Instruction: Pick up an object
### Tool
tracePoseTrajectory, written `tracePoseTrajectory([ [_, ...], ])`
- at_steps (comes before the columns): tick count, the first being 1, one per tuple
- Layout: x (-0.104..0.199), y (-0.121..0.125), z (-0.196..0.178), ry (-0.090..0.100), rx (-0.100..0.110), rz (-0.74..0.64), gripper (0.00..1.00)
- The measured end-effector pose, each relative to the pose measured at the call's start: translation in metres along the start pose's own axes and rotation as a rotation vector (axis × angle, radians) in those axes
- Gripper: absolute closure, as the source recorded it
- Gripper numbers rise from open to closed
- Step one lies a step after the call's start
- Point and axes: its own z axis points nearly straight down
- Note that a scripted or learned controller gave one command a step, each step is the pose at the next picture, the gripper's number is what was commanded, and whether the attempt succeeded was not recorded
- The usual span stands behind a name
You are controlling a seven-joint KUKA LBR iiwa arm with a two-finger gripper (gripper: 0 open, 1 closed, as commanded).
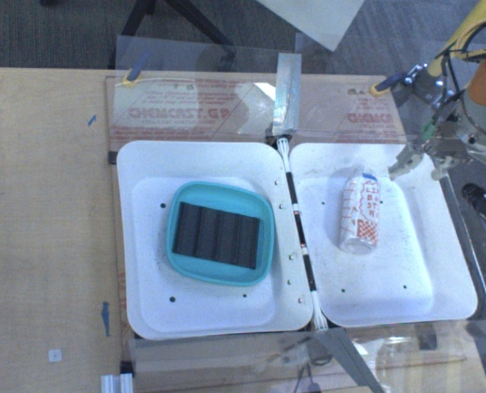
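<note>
Camera view from above the table [46,219] shows two shallow white plastic bins side by side. A clear plastic bottle with a red-and-white printed label [361,213] lies on its side in the right-hand bin [406,293], toward that bin's far half and a little nearer the divider than the bin's outer edge. Its long axis runs roughly from the far edge toward the near edge, cap end pointing to the far side.

The end effector [423,155] hangs at the far right corner of that same bin, just above its rim; whether it is spread or pressed together I cannot tell from this angle, and nothing is visible in it. From there the bottle lies inward and toward the near edge, close by but apart.

The left bin [144,170] holds a teal rounded-square plastic tray with a dark ribbed insert [220,233], well away from the arm.

By my reckoning the bottle is the natural target: a short reach, and closing across its narrow width should suit best.
</note>
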Motion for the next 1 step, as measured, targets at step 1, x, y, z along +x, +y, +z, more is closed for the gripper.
tracePoseTrajectory([
  [1, 0.0000, 0.0012, -0.0108, -0.002, -0.003, -0.002, 1.00],
])
